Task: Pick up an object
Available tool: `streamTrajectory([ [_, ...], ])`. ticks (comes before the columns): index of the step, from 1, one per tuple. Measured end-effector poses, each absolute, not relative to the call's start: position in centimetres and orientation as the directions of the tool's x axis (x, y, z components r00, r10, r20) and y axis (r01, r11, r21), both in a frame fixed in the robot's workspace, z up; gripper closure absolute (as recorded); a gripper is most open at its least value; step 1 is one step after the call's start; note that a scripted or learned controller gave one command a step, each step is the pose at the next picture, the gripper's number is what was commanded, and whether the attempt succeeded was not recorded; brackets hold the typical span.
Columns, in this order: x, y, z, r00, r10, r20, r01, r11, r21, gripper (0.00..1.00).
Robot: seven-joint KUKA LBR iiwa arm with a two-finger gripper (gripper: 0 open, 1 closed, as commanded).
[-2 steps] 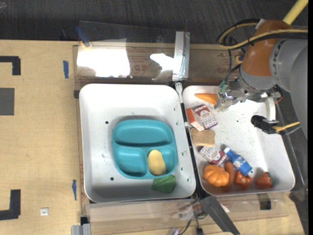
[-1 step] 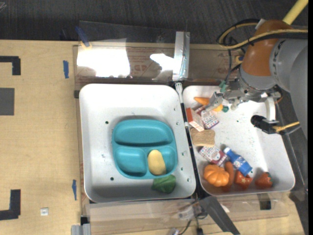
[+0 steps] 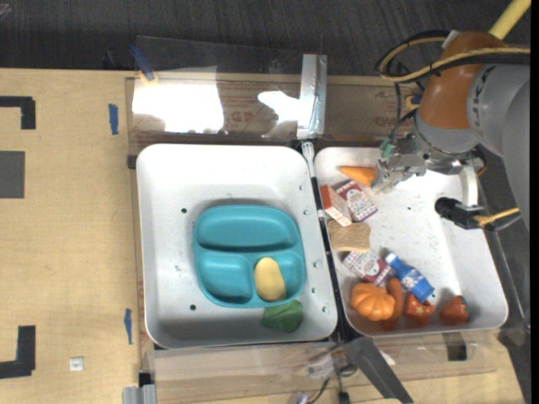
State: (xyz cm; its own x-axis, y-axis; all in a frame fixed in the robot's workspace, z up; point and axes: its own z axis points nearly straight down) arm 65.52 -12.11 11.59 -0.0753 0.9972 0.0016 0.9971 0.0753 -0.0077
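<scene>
My gripper [image 3: 392, 170] hangs low over the far end of the right bin [image 3: 472, 251], under the grey and orange wrist. An orange carrot piece [image 3: 358, 175] lies just left of it, close to or touching the gripper. Below the carrot lie a red and white snack packet [image 3: 352, 200] and a tan cracker [image 3: 349, 236]. Nearer the front are a second packet [image 3: 368, 265], a blue and white tube [image 3: 411, 279], an orange pumpkin [image 3: 373, 301] and two red tomatoes [image 3: 418, 308].
The left bin [image 3: 168, 183] holds a teal divided tray [image 3: 244, 234] with a yellow egg-shaped item [image 3: 269, 279] in one compartment. A green pepper [image 3: 283, 316] lies beside the tray. A black part with a yellow cable [image 3: 456, 211] juts over the right bin.
</scene>
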Motion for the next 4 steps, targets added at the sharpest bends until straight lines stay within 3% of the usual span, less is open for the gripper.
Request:
streamTrajectory([
  [1,65.7,-12.1,11.8,-0.076,0.997,0.000,0.997,0.076,0.000,0.00],
  [2,67.1,-11.4,9.4,-0.076,0.997,-0.004,0.997,0.076,0.010,0.00],
  [3,62.1,-17.6,11.5,-0.171,0.985,-0.001,0.985,0.171,-0.002,0.00],
  [4,66.4,-17.4,8.4,-0.126,0.992,0.005,0.992,0.126,-0.014,0.00],
])
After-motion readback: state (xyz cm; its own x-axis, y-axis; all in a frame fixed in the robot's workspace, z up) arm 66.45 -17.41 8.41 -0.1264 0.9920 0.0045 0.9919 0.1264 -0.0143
